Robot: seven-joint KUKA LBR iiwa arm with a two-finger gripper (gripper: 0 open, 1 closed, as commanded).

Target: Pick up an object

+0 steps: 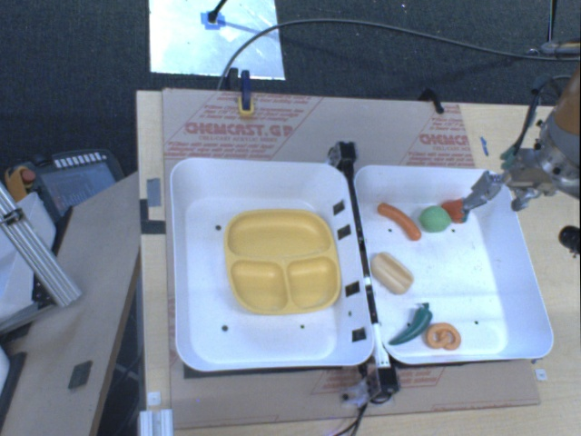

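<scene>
The right bin (508, 271) holds several toy foods. An orange-red sausage (399, 221) lies near its back left, with a green round piece (436, 218) beside it and a small red piece (454, 210) touching that piece's right side. A tan bread roll (392, 272) sits by the bin's left wall. A green pepper (413, 325) and an orange ring-shaped piece (443, 336) lie at the front. My gripper (474, 200) reaches in from the right at the bin's back, low and slanted, its tip right next to the red piece.
The left bin (195, 243) holds a yellow divided plate (280, 260). A black divider (356, 252) runs between the bins. Cables (363, 27) cross the dark floor behind the bench. A grey table with a keypad (77, 180) stands at the left.
</scene>
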